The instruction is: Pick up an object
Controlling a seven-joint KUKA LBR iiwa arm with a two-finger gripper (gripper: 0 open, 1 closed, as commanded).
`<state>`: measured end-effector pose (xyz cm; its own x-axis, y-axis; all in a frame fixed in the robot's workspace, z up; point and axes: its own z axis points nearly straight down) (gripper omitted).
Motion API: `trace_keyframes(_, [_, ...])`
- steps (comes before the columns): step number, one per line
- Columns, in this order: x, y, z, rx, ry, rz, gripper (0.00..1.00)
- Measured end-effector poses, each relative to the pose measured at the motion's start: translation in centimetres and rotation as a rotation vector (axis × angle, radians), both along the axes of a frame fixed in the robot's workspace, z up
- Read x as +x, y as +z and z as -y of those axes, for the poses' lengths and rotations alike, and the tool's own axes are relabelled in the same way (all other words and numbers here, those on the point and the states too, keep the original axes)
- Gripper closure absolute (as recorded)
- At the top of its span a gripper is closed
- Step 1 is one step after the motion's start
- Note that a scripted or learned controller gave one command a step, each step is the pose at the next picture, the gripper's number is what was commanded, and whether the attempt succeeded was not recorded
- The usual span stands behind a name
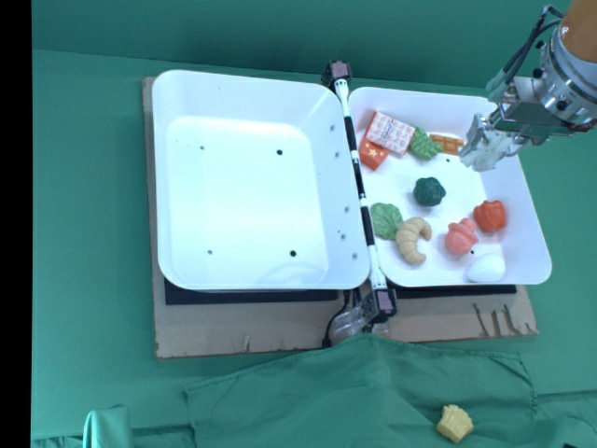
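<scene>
the gripper (483, 149) hangs over the upper right part of the right bin (532, 241), and whether it is released or clenched cannot be told; nothing shows in its grasp. in that bin lie a patterned cracker box (390, 133), a broccoli floret (429, 191), a croissant (412, 239), a red pepper (490, 216) and a white egg (486, 268). the left bin (177, 91) sits beside it, and a small yellow toy (454, 424) lies on the green cloth (308, 399) in front.

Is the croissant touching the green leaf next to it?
Touching. The camera view shows the croissant lying right of the green leaf in the right bin, with its upper left edge meeting the leaf and no white between them.
</scene>
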<state>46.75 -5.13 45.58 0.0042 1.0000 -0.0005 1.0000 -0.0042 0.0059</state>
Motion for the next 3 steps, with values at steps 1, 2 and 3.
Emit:
trace_keyframes(1, [1.6,-1.9,-0.4,0.000,0.001,-0.006,1.00])
trace_keyframes(2, [1.7,-0.5,-0.3,-0.001,-0.003,0.002,1.00])
trace_keyframes(3, [5.3,-0.2,-0.8,-0.001,0.002,0.001,1.00])
